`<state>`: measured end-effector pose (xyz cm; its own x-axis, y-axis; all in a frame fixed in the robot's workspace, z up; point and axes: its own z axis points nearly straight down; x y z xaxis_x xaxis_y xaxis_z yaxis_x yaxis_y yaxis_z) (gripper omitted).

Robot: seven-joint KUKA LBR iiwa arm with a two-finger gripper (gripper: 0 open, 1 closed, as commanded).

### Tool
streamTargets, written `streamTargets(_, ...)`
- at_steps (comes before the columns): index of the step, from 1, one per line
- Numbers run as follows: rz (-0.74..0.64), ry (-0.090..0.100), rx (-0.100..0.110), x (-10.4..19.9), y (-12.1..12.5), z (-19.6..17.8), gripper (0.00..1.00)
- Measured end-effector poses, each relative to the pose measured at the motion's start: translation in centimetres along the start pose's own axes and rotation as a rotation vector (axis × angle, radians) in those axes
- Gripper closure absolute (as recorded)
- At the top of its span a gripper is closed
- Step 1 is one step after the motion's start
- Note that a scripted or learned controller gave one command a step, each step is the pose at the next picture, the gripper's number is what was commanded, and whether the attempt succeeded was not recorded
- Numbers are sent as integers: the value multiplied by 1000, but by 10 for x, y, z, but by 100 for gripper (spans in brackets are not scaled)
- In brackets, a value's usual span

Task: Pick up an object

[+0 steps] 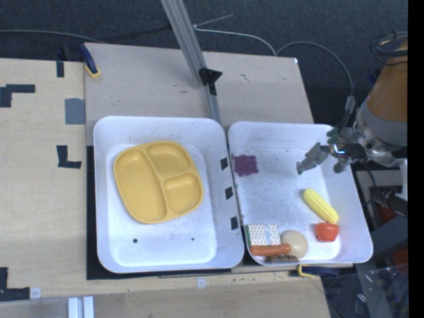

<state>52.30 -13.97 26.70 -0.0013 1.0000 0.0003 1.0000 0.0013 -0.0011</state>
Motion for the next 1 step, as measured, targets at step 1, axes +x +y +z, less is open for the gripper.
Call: streamTargets(1, 1, 1, 6, 29, -36, 34, 0)
